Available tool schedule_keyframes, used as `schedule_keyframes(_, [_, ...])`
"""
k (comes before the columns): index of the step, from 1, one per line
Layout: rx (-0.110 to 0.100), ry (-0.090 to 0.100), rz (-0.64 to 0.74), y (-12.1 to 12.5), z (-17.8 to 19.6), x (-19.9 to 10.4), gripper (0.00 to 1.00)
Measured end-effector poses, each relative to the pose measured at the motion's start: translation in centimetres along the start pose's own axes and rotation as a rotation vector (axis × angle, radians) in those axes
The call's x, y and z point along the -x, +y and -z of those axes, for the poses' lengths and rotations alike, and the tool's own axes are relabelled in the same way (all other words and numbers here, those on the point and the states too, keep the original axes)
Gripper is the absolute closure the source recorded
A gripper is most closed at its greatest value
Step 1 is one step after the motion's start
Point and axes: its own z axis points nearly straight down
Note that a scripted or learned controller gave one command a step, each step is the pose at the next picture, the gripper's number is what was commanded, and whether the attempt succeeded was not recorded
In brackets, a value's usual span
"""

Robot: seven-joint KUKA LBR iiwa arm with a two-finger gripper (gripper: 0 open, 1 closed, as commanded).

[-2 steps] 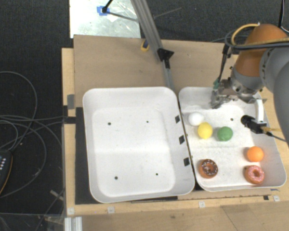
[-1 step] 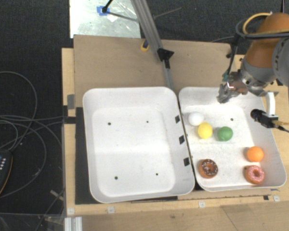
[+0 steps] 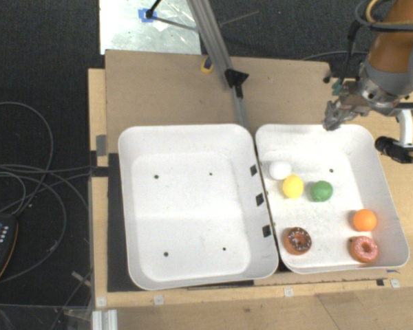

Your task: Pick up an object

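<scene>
Objects lie loose in the right bin (image 3: 382,177): a white ball (image 3: 280,170), a yellow ball (image 3: 292,186), a green ball (image 3: 321,190), an orange ball (image 3: 364,220), a chocolate doughnut (image 3: 297,240) and a pink doughnut (image 3: 363,249). The gripper (image 3: 331,120) hangs at the bin's far rim, well apart from them all. Whether its fingers are spread or closed cannot be told; nothing shows between them.

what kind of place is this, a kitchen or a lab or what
Most likely a robotics lab or test cell. A robot arm reaches over a plywood bench with two white bins, one holding toy food such as donuts, and loose cables lie on the dark carpet.
</scene>
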Motion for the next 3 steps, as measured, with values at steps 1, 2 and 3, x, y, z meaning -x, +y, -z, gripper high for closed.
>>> schedule_keyframes(1, [-0.005, 0.001, 0.001, 0.1, 1.7, 0.0, 1.0])
schedule_keyframes(2, [-0.009, 0.004, 0.005, -0.3, 1.3, -4.6, 1.0])
schedule_keyframes(3, [-0.009, 0.005, 0.006, -0.3, 0.4, -9.9, 1.0])
